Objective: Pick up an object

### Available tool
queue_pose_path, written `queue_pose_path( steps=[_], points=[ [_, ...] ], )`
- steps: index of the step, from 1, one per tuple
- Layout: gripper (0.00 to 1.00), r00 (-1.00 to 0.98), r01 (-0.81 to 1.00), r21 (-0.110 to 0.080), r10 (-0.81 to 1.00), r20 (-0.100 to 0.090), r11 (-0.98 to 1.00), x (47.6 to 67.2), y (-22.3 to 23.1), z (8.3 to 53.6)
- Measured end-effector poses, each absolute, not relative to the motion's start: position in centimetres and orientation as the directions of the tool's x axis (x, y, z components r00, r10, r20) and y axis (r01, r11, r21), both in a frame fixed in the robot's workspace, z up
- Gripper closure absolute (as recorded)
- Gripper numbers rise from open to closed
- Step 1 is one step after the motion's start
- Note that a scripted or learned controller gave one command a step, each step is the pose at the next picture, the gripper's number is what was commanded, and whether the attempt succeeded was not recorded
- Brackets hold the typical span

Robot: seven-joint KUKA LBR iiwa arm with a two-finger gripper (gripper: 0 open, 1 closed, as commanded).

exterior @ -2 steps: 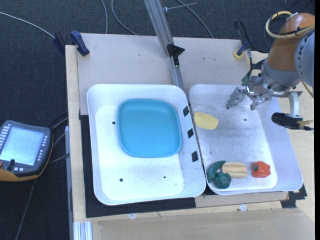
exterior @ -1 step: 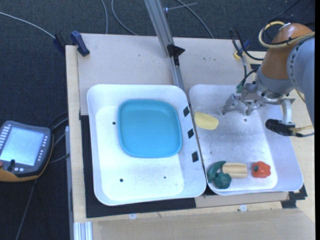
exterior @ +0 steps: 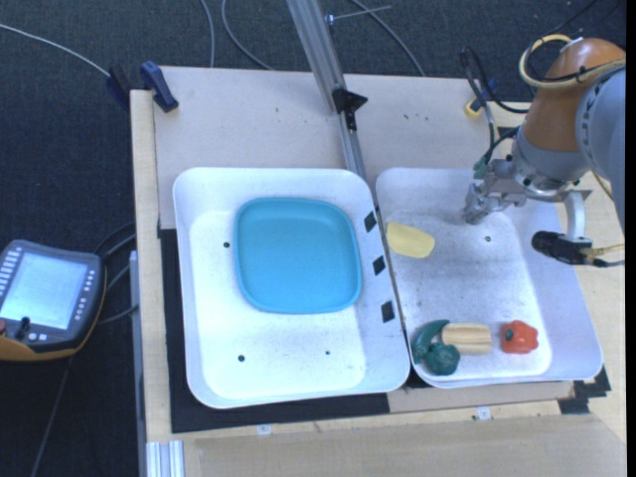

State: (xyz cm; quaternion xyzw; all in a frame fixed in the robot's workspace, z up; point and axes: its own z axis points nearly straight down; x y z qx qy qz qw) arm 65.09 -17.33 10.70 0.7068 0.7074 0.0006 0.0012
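Note:
My gripper [exterior: 481, 210] hangs over the far part of the right bin [exterior: 556, 291], with nothing seen between its fingers. A yellow piece [exterior: 409, 239] lies at the bin's left side, well left of the gripper. Along the near edge lie a green vegetable [exterior: 435, 347], a tan block [exterior: 467, 338] and a red pepper [exterior: 518, 337]. In the left bin [exterior: 209, 366] sits a blue square plate [exterior: 298, 254].
A metal pole [exterior: 323, 58] slants down from the top to the gap between the bins. A teach pendant [exterior: 45, 296] lies off the bench at the left. Black clips [exterior: 378, 264] sit along the divider between bins.

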Motion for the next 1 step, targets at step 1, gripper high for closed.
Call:
queue_pose_path(
  steps=[1],
  points=[
    [1.0,0.0,1.0,0.006,1.0,-0.001,0.0,65.74,-17.79,16.84]
  ],
)
